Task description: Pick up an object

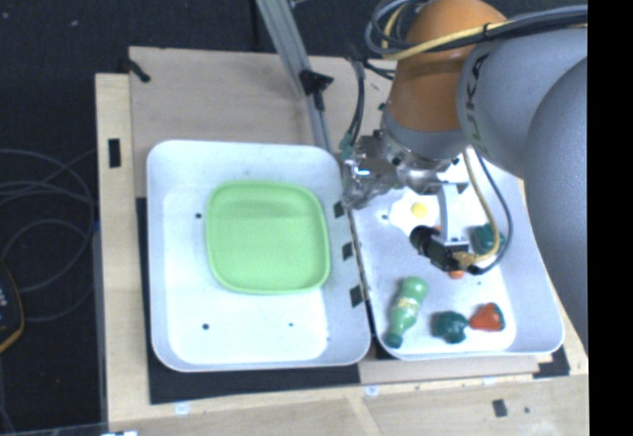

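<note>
In the right bin (pixel 534 296) a green bottle (pixel 405 307) lies near the front left, with a dark teal object (pixel 450 325) and a red-orange object (pixel 486 317) to its right. A white piece with a yellow spot (pixel 415 213) lies further back, and a small teal item (pixel 484 238) sits right of it. My gripper (pixel 362 177) hangs over the right bin's back left corner, close to the wall between the bins. Nothing shows in its grasp.
The left bin (pixel 178 325) holds a light green square plate (pixel 267 235). A grey metal pole (pixel 282 29) slants down from the top to the bins' back edge. The big grey and orange arm (pixel 465 68) covers the right bin's back part.
</note>
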`<state>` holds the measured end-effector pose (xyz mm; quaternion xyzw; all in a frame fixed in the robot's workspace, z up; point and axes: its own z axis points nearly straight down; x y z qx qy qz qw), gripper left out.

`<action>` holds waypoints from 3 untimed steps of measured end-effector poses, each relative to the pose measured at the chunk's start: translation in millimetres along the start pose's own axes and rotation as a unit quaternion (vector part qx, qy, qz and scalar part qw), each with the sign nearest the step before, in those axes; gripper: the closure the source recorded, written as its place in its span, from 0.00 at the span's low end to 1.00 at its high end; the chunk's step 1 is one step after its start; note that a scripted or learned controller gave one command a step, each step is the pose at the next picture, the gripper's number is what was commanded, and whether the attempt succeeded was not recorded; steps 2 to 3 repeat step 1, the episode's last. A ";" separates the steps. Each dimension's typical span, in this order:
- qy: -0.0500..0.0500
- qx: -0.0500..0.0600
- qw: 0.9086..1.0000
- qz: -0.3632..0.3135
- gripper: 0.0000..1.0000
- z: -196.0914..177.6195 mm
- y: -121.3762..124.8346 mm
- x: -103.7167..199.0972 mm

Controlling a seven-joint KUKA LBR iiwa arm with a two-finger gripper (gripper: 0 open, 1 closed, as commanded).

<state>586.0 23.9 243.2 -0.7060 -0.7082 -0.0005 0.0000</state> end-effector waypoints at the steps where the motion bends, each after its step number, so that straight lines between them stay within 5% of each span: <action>1: 0.000 0.000 1.000 0.000 1.00 -0.9 9.2 42.2; 3: 0.000 0.000 1.000 0.000 1.00 -0.9 9.2 42.2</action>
